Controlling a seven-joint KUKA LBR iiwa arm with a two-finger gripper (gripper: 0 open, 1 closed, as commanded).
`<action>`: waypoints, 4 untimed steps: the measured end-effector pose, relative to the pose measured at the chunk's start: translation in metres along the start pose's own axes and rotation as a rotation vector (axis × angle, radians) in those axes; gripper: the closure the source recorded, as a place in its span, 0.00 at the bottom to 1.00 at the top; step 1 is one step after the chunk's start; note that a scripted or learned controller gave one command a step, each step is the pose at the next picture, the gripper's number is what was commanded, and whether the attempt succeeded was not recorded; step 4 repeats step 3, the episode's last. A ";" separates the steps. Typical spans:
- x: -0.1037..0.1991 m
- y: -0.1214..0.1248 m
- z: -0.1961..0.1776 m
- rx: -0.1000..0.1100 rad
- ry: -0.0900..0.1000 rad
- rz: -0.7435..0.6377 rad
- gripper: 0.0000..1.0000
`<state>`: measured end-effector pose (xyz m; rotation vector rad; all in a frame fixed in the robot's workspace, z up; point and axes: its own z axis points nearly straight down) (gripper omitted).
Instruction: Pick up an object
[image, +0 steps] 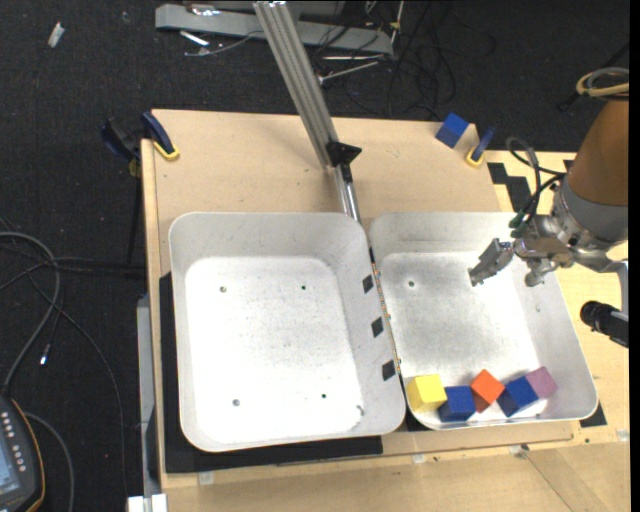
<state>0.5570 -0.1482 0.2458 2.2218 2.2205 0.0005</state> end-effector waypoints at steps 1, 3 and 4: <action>0.051 0.020 0.050 0.004 0.002 -0.008 0.00; 0.174 -0.020 0.051 0.005 0.003 -0.009 0.00; 0.174 -0.020 0.051 0.005 0.003 -0.009 0.00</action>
